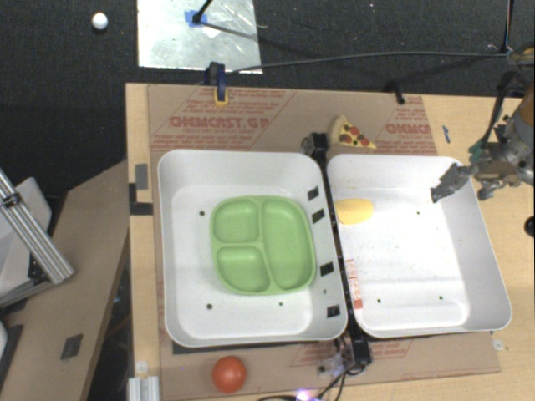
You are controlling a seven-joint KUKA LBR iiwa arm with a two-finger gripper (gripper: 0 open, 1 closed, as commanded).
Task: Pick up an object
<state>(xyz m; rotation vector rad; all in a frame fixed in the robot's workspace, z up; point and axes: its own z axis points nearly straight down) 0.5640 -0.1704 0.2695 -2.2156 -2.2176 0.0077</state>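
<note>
Red ball point(228, 373) at front edge, open tool point(465, 184) over right bin's point(476, 241) far corner

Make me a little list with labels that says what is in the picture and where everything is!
left bin: holds a green divided plate
right bin: holds a yellow lemon-like object near its left wall
gripper: above the right bin's far right corner, holding nothing visible
pizza slice toy: on the board behind the bins
orange ball: on the board in front of the left bin
white ball: far back left on the dark floor
</note>
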